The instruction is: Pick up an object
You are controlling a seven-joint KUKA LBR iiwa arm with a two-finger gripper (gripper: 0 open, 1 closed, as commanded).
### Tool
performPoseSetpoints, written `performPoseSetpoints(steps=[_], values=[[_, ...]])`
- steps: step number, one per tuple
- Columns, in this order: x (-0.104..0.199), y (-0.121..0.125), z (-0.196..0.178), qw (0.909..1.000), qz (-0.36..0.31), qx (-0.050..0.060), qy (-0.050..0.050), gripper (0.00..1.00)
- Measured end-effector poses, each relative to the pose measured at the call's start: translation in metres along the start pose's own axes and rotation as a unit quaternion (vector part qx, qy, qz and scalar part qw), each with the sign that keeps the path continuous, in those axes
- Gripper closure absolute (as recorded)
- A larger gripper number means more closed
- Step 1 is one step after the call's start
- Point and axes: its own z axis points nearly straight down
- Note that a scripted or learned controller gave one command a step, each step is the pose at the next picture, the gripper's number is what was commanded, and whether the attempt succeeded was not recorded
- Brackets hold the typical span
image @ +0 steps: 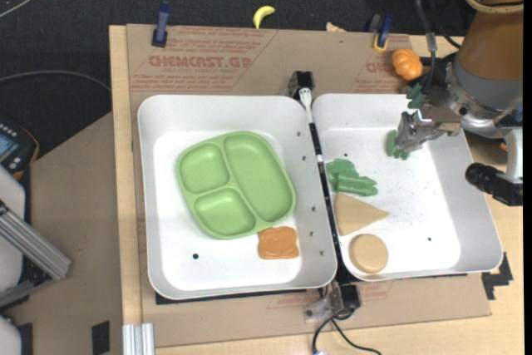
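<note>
Metal gripper: my two-finger gripper hangs over the right white bin, fingers pinching a small green plastic piece near the bin's back edge.
Step in hand: I judge the grasp made, the lift not finished.
Next move: a straight rise, grip kept firm.
Held thing: dark green, lumpy, small; shape unclear.
Nearby: green leafy toy, tan wedge, tan round disc.

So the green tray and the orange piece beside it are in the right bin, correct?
No. The camera view shows the green tray and the orange piece in the left bin, not the right bin. They do lie beside each other.
</note>
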Motion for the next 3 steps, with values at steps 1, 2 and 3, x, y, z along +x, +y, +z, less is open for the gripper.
performPoseSetpoints(steps=[1, 2, 3], values=[[-0.077, -0.010, 0.059, 1.0000, 0.000, -0.002, 0.000, 1.00], [-0.147, -0.068, 0.106, 1.0000, 0.000, -0.002, 0.001, 1.00], [-0.125, -0.065, 0.190, 1.0000, -0.003, -0.004, 0.001, 1.00]])
